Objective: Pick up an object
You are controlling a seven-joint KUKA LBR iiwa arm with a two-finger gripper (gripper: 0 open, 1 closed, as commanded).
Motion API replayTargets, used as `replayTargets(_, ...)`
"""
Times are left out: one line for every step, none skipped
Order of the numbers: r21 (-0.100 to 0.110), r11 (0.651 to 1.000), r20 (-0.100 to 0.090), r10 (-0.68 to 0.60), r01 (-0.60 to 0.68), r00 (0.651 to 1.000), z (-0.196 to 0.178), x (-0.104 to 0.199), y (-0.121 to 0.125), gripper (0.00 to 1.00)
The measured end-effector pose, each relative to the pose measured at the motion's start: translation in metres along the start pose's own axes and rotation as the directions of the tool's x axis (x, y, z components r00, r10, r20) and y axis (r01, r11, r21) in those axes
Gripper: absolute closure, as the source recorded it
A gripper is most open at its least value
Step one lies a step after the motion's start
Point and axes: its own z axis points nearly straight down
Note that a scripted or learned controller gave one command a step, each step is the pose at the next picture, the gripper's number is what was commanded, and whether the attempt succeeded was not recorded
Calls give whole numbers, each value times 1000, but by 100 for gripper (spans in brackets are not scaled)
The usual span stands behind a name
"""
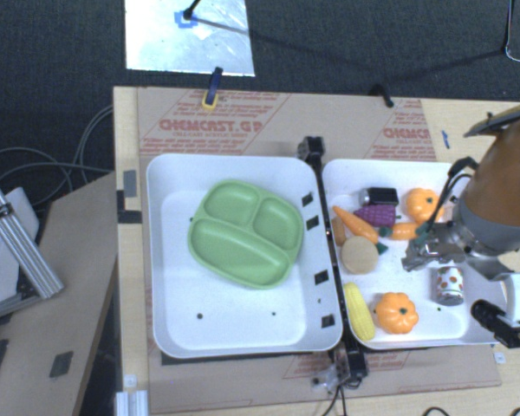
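Note:
The right bin [390, 341] holds several toy foods: a carrot [355, 223], a purple item [380, 216], a small black block [382, 195], an orange fruit [419, 204], a tan round disc [360, 255], a corn cob [357, 310], a small orange pumpkin [395, 313] and a small patterned can [449, 285]. My gripper [426, 253] hangs low over the bin's right part, between the orange fruit and the can, just right of the disc. The arm's grey body and orange band rise behind it at the right edge.
The left bin [182, 319] holds a green divided plate [245, 232]. A black divider [325, 250] runs between the bins. Brown cardboard lies under both bins, and a shiny sheet [189, 24] lies on the dark floor behind.

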Motion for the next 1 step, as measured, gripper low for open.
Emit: replayTargets(1,1000,0,0,0,1000,-33,0,2,100)
